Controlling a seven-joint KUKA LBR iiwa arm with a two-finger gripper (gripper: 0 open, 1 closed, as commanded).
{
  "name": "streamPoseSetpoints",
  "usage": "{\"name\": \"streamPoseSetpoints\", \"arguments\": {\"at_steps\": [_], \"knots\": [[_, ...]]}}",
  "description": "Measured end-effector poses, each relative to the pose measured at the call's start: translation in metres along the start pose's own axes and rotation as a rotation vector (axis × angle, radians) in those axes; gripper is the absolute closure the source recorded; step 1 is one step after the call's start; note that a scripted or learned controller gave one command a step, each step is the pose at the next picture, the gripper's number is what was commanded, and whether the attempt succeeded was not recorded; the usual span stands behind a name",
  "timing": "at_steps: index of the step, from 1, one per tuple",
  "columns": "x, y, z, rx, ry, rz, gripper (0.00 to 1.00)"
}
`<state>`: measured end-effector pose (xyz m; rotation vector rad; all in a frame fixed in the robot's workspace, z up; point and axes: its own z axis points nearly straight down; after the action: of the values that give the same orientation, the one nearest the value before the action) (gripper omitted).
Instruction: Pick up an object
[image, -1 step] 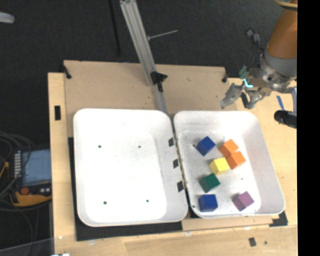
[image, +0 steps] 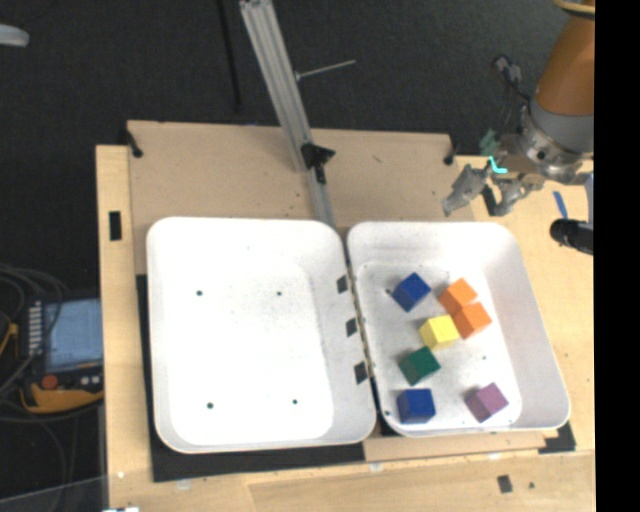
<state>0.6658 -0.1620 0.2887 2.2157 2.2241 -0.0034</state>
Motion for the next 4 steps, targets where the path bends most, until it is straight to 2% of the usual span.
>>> {"name": "streamPoseSetpoints", "arguments": {"at_steps": [1, 2, 3, 4], "knots": [[-0.004, -0.002, 0.042, 0.004, 0.001, 0.004, 0.00], [-0.003, 0.006, 0.090, 0.004, 0.001, 0.001, 0.00], [-0.002, -0.003, 0.148, 0.004, 0.001, 0.004, 0.00], [-0.003, -0.001, 0.132, -0.006, 0.000, 0.005, 1.00]]}}
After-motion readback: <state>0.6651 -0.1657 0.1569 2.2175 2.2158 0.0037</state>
